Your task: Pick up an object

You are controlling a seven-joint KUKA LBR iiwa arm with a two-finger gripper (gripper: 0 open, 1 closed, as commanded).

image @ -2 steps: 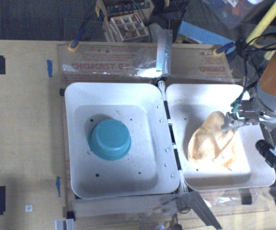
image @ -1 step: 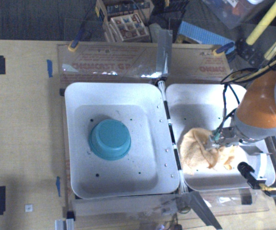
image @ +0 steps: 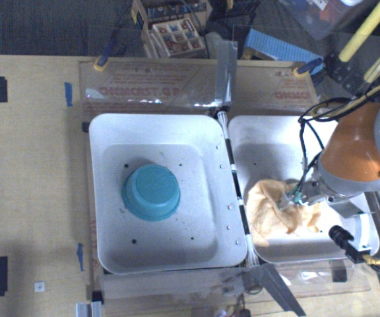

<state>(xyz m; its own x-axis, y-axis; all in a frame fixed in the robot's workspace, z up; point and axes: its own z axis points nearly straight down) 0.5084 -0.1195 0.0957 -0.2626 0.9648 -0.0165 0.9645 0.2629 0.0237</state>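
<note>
Camera view, from above at a slant. Found two white bins side by side on the table [image: 31, 197]. In the left bin [image: 104, 134], near its centre: a teal bowl [image: 152, 191], upside down, apart from the walls. In the right bin [image: 256, 134], against its near edge: a crumpled tan cloth [image: 279, 210]. Noted the arm [image: 358, 154] reaching in from the table's right edge, pincer [image: 294, 198] down on the cloth's upper right part. Could not tell pincer state, open or closed.
</note>
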